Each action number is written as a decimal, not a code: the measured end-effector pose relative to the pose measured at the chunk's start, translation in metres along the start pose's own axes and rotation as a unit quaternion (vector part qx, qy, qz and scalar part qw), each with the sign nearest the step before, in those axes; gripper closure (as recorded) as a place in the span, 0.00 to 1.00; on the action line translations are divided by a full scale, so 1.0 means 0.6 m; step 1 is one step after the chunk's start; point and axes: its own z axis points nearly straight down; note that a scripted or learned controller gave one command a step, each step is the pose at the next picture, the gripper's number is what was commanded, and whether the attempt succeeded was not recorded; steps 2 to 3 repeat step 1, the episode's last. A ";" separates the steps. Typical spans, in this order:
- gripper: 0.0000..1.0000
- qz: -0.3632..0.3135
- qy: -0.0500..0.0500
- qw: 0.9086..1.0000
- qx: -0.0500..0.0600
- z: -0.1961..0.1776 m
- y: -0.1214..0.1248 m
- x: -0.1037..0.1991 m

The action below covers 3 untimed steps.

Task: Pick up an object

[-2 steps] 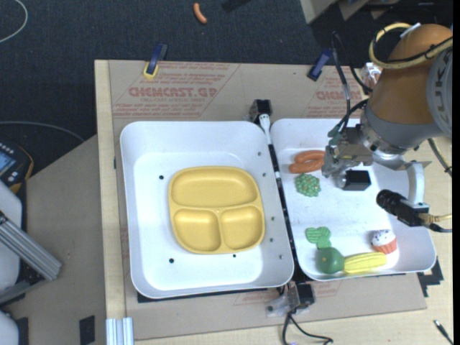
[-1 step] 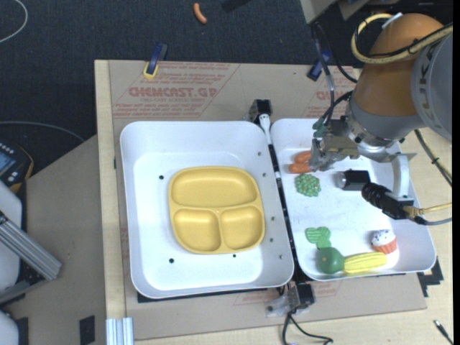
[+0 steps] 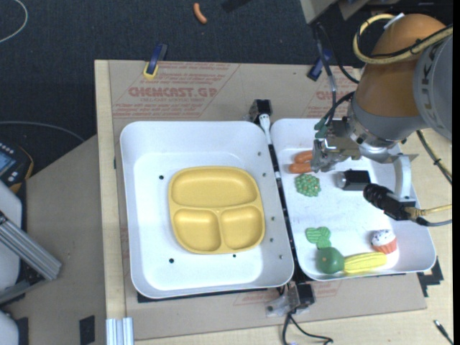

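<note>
My gripper (image 3: 322, 157) hangs over the back left part of the right bin (image 3: 413, 225), right beside an orange carrot-like piece (image 3: 300, 163) that lies at its left. A green bumpy ball (image 3: 308, 185) sits just in front of it. Further forward lie a green leafy piece (image 3: 317, 234), a dark green round fruit (image 3: 330, 260), a yellow corn cob (image 3: 366, 263) and a small cupcake (image 3: 384, 241). The wrist hides the fingers.
The left bin (image 3: 144, 192) holds a yellow divided plate (image 3: 215, 208). A black clip (image 3: 260, 111) sits between the bins at the back. A black cable and fitting (image 3: 384, 200) trail across the right bin. Blue clamps (image 3: 153, 61) hold the bench board.
</note>
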 end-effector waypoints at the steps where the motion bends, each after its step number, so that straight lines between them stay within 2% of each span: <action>1: 1.00 0.000 0.000 1.000 0.000 0.015 0.019 0.016; 3: 1.00 0.000 0.000 1.000 0.000 0.015 0.019 0.016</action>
